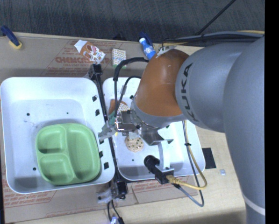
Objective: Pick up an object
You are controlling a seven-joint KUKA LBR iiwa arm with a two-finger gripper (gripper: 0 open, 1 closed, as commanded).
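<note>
Grey arm over the right bin, cookie on the floor beneath it

Nearest to us, the big grey KUKA arm (223,87) fills the right side, its rounded segments sloping down toward the bench, and we see the orange band (160,85) above its wrist hanging over the right shallow white bin (195,160). Below that band the two-finger gripper (123,125) sits low at the bin's left wall, close to the divider between the bins. We cannot tell how its claw stands or whether it has hold of anything, because the wrist hardware covers it.

Next in size, the left shallow white bin (17,101) lies beside the right one, their walls touching along a black clipped seam. In its lower half we find a pale green plastic tray with three compartments (67,152), lying flat.

On the floor of the right bin we see a small round tan cookie-like disc with dark specks (134,143), just below and beside the gripper, apart from the bin walls. A small orange object (112,105) shows at the bin's upper left, partly hidden by the arm; we cannot say what it is.

A yellow cable (190,186) curls past the right bin's lower edge. On the cardboard-covered bench (46,59) above the bins lie a small crumpled wrapper (90,52) and a blue clamp (147,48).
</note>
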